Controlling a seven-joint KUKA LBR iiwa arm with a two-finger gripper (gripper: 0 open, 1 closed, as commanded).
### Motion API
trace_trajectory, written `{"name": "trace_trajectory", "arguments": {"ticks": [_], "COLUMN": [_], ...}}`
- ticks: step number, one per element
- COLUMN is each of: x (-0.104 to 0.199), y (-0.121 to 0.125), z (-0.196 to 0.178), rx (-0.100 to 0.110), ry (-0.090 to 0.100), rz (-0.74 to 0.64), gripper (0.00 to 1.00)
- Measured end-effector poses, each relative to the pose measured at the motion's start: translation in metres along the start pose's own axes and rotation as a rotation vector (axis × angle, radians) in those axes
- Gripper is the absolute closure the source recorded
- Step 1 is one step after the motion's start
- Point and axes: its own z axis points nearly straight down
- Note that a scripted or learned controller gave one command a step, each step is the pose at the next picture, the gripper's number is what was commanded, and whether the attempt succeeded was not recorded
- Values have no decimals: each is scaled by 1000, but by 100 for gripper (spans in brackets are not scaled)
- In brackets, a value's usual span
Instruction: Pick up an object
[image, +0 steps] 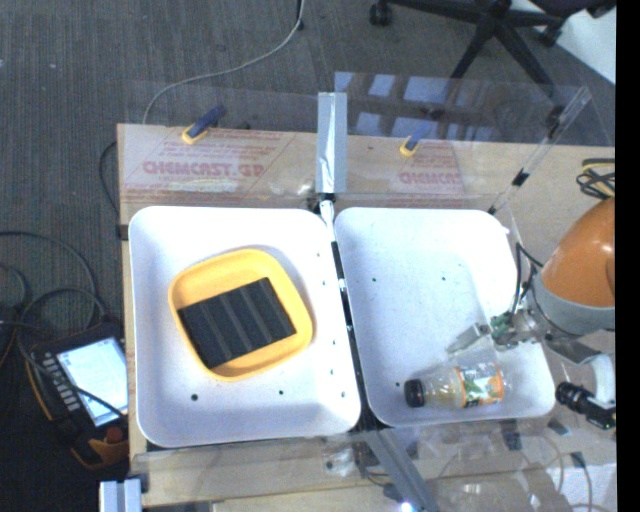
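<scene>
A small plastic bottle (458, 388) with a black cap and an orange-green label lies on its side in the right bin (420, 290), near the front right corner, cap pointing left. My gripper (482, 336) hangs low over that bin's right side, just behind the bottle's body and apart from it. Nothing shows held in it. In the left bin (150, 250) a yellow dish (240, 315) holds a black ridged slab (240, 320).
The arm's orange band (590, 265) and grey wrist come in over the right bin's right wall. A raised divider (340, 290) separates the bins. Cables and a handheld screen (85, 375) lie on the floor to the left.
</scene>
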Motion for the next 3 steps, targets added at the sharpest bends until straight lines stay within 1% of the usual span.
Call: {"name": "trace_trajectory", "arguments": {"ticks": [1, 2, 3], "x": [17, 19, 19], "y": [-5, -3, 1], "z": [-16, 11, 0], "rx": [17, 9, 0], "ry": [1, -6, -8], "rz": [-11, -41, -42], "gripper": [0, 0, 100]}}
